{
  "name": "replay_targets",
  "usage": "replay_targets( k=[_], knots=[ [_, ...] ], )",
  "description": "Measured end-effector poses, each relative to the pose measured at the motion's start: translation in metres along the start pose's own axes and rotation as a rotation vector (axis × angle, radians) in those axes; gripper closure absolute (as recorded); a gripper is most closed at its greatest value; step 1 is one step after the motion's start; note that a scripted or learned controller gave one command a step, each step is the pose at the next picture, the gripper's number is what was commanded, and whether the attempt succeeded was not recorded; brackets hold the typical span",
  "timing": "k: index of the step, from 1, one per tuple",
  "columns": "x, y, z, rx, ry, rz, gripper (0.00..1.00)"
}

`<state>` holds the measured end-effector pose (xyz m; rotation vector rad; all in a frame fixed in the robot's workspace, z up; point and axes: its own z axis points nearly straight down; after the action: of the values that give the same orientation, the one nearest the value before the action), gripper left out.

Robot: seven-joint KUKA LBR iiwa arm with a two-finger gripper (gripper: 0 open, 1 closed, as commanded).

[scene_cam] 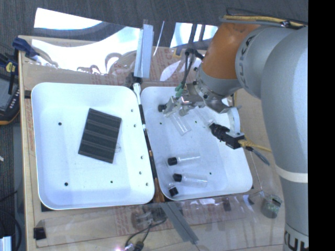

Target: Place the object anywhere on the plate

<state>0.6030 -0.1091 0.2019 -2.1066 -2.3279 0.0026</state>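
My pincer (175, 107) is up in the right bin's (238, 171) far left corner, hanging over the white floor. Honestly can't tell if it's apart or together, it's just a tangle of metal bits from this angle. There's something clear and tube-shaped right under it, but I can't tell whether I'm touching it.

The plate (100, 135) is a dark rectangular slab with ribbed grooves across it, matte, lying tilted in the middle of the left bin (47, 182). Bare on top.

Nearer the right bin's front edge there are two clear vials (184, 161) with black caps lying on their sides, one behind the other, glassy and thin. A small black cap (173, 191) sits at the front left corner, just beside them.

Both bins are smooth, shallow white plastic with rounded corners, touching along the middle of the bench (78, 229).
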Motion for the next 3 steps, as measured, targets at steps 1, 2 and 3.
replay_targets(
  k=[1, 2, 3],
  knots=[
    [0.062, 0.028, 0.011, -0.001, 0.001, -0.059, 1.00],
    [0.150, 0.068, 0.010, 0.000, 0.001, -0.146, 1.00],
    [0.197, 0.073, -0.006, -0.003, -0.001, -0.383, 1.00]
  ],
)
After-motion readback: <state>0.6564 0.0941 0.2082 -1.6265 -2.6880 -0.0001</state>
